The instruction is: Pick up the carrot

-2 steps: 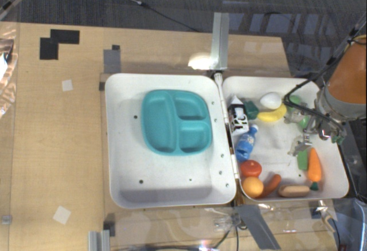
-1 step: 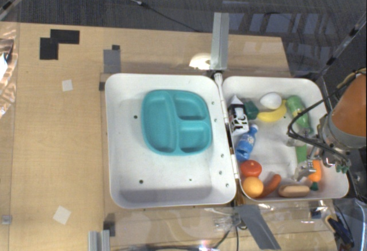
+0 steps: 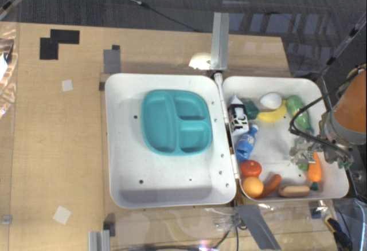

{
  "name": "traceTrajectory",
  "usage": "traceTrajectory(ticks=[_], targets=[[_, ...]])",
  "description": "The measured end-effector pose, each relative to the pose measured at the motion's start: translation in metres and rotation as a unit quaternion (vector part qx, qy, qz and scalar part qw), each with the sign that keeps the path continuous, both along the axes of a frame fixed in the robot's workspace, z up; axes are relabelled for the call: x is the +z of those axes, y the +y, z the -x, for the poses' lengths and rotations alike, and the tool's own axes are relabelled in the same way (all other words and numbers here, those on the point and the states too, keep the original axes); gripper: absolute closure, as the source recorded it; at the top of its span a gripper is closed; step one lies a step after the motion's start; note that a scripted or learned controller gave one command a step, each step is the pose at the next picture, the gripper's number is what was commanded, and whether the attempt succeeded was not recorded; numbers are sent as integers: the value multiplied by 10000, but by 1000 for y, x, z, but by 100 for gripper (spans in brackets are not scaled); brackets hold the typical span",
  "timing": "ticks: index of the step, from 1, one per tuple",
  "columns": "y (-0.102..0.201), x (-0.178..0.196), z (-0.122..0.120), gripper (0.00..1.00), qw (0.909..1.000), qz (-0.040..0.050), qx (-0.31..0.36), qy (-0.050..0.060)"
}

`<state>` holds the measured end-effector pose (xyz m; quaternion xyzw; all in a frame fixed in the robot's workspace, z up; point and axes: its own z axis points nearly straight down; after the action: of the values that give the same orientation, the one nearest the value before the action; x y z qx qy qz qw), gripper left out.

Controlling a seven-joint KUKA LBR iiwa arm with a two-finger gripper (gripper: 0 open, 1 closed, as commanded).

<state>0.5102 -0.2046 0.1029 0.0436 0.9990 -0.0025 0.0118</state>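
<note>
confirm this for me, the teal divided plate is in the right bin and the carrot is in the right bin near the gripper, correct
Not quite. The camera view shows the teal divided plate in the left bin, alone there. The rest holds: the carrot lies in the right bin, near the gripper.

arm [image 3: 351,108] — cut by right edge | carrot [image 3: 314,171] — top hidden behind gripper [image 3: 307,155]
</note>
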Motion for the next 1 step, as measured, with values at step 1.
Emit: traceTrajectory(ticks=[1], targets=[[19,-10,7,100,9984,-33,-563,72]])
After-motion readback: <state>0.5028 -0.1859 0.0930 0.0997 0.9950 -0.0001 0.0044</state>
